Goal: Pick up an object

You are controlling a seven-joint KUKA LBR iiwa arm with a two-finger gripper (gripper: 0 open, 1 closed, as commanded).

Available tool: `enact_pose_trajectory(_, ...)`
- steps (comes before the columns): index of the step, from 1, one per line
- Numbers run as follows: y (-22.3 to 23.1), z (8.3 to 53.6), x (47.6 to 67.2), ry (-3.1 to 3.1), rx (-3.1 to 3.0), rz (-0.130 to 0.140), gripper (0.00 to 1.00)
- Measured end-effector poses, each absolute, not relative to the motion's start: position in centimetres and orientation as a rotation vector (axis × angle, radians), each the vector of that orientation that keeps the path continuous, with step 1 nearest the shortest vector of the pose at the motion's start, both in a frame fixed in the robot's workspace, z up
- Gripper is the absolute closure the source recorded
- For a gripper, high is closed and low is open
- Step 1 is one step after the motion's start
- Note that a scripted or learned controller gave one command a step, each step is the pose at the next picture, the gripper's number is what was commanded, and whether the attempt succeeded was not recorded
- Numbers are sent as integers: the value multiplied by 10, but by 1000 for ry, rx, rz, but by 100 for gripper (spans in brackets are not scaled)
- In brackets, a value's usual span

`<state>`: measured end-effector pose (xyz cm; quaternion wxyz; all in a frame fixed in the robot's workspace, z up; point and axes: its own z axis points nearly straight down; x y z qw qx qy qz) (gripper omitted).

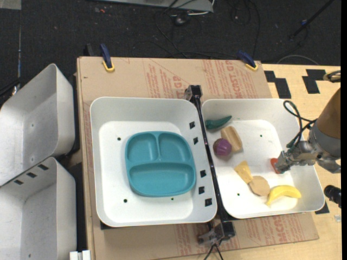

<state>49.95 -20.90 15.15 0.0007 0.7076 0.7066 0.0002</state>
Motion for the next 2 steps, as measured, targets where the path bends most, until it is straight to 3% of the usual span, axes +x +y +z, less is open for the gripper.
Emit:
enact_pose_trajectory(1,-205,197,494,2221,2215,3,100)
enact_pose_trajectory(2,-205,200,495,2222,2218,1,100)
